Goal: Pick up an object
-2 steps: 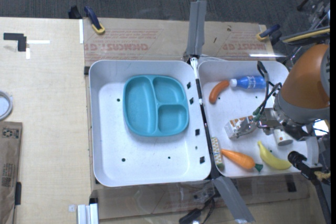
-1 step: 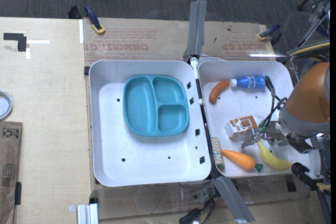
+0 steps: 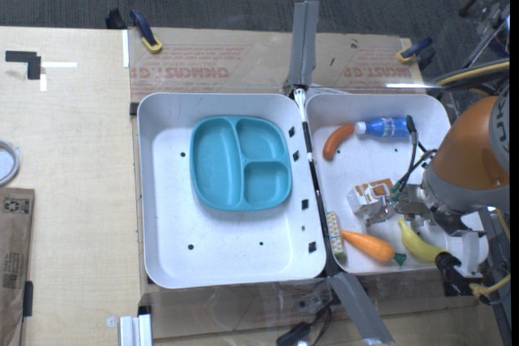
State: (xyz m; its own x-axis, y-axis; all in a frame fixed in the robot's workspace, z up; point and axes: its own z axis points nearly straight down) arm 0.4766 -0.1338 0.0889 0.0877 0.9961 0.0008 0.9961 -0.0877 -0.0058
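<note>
1 gripper [image 3: 381,211], finger state unclear, sits over a small carton [image 3: 370,195] near a carrot [image 3: 368,245].

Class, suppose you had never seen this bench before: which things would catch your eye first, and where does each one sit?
The teal divided plate stands out most, lying in the left bin. Next comes the arm's orange band at the right, above the right bin. In that bin the bright items draw the eye: a carrot and a banana near the front, a blue bottle at the back.
</note>
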